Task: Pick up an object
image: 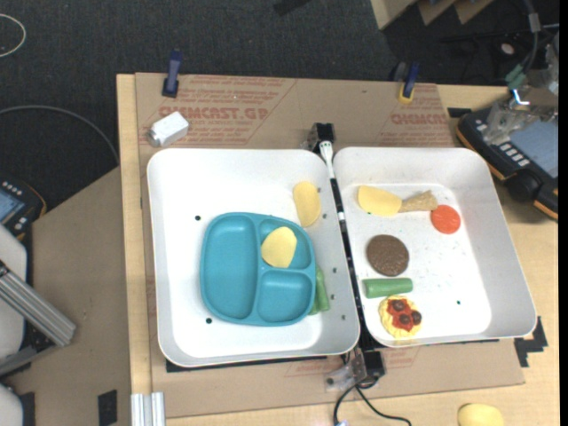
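The gripper's state cannot be told, so places here run from thing to thing.

On the counter (pixel 543 380) lies one cardboard sheet (pixel 240 118), and on it two white bins touch side by side. Near the sheet's far left corner rests one small white block (pixel 169 129). Two blue clamps sit on its far edge, the left clamp (pixel 172 72) and the right clamp (pixel 408 81).

The left bin (pixel 173 238) holds four things. One teal plate (pixel 232 269) with three compartments lies flat in the middle. One pale yellow piece (pixel 279 247) sits in its far right compartment. A second yellow piece (pixel 306 202) lies just beyond the plate, near the bin's right wall. One green strip (pixel 320 292) is tucked against the plate's right edge.

The right bin (pixel 484 273) holds six loose things to pick from. There is one yellow wedge (pixel 379 201) touching one tan piece (pixel 420 201), and one orange-red disc (pixel 445 219) just right of them. One brown disc (pixel 388 255) lies nearer the front, then one green stick (pixel 388 286). One yellow round with red spots (pixel 401 316) sits nearest the front wall.

One more yellow lump (pixel 480 414) lies on the counter at the frame's bottom edge.
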